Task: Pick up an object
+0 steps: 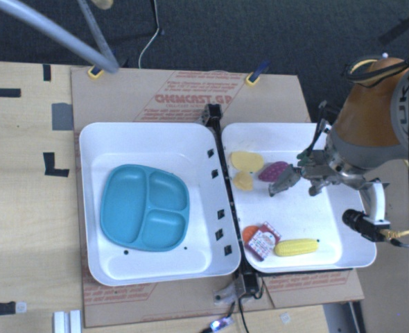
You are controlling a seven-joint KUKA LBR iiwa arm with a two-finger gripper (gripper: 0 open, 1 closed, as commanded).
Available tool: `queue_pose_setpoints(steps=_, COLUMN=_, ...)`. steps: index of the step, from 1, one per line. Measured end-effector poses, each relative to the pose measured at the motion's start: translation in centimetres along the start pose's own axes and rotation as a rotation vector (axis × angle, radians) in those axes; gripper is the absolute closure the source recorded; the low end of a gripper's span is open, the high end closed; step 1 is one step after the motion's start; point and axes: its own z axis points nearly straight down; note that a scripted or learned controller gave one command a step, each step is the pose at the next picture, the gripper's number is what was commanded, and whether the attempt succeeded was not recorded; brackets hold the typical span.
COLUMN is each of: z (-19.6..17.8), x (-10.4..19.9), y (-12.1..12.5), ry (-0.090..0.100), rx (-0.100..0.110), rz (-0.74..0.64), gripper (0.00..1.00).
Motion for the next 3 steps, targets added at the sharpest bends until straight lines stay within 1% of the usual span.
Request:
queue_pose_setpoints(steps=1, z=-0.6, x=0.0, y=0.3, ry=-0.002, rx=-0.012, rz=-0.003, gripper=0.00)
queue_pose_setpoints(steps=3, z=8.2, x=-0.7, y=0.0, ry=-0.001, rx=-0.007, rz=-0.002, gripper=0.00)
